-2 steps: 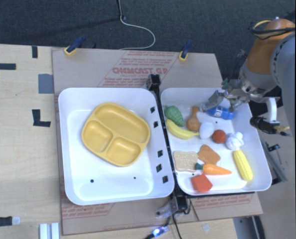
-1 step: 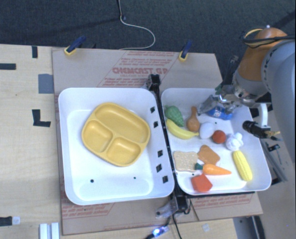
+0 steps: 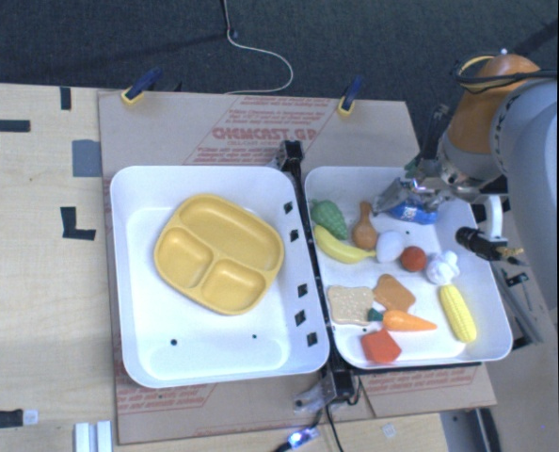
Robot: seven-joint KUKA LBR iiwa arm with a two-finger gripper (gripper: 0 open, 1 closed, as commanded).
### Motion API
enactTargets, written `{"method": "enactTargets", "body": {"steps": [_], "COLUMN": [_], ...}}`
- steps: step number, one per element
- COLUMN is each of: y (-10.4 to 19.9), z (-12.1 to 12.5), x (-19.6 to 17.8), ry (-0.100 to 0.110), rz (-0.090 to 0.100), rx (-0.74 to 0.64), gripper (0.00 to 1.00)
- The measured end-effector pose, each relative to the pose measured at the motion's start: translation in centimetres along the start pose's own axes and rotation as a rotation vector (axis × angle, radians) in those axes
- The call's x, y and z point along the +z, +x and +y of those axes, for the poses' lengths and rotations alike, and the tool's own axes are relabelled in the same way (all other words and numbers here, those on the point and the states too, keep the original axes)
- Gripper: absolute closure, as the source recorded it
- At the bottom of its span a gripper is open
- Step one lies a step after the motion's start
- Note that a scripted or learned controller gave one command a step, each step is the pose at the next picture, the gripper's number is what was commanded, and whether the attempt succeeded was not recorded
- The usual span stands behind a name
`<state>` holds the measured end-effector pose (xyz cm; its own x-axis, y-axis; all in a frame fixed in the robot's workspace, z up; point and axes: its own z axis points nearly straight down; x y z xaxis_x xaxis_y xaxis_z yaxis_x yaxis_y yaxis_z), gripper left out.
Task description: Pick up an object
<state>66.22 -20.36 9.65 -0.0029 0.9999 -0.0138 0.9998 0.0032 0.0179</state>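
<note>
The right bin (image 3: 491, 347) holds several toy foods: a green vegetable (image 3: 329, 217), a banana (image 3: 341, 246), a brown drumstick (image 3: 365, 224), a white egg-like piece (image 3: 390, 246), a small red ball (image 3: 412, 258), a white garlic (image 3: 441, 268), a corn cob (image 3: 458, 312), a carrot (image 3: 408, 323), a bread slice (image 3: 350, 302) and a red piece (image 3: 381, 347). My gripper (image 3: 402, 201) hangs over the back of this bin, just right of the drumstick and above the egg-like piece. Something blue (image 3: 418, 216) shows under its tip.
The left bin (image 3: 138, 347) holds a yellow compartment plate (image 3: 219, 252). A black divider (image 3: 303, 252) runs between the bins. The arm (image 3: 505, 130) fills the right side above the bin's back right corner. Cardboard lies under both bins.
</note>
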Motion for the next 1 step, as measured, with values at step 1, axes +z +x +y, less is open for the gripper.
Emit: {"method": "enactTargets", "body": {"steps": [1], "y": [0.17], "z": [-0.23], "x": [-0.71], "ry": [0.004], "rz": [0.006], "rx": [0.001], "gripper": [1.0]}}
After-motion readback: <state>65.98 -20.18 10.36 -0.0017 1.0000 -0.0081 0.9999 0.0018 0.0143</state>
